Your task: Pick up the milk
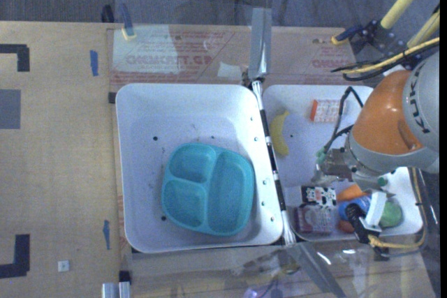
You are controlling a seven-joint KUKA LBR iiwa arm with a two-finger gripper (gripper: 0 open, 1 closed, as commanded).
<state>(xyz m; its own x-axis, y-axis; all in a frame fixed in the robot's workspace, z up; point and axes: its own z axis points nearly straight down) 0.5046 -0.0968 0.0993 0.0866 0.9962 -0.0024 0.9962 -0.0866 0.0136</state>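
Right of the two white bins (133, 150), the gripper (334, 167) hovers, grip unreadable, just above a small black-and-white milk carton (319, 195).

You see two bins side by side on the bench (56, 171); the left bin (140, 115) holds a divided plate (208, 188); in the right bin (297, 98) a banana (280, 134) lies by the shared wall, a small carton (319, 195) nearer you, the arm (387, 125) above it.
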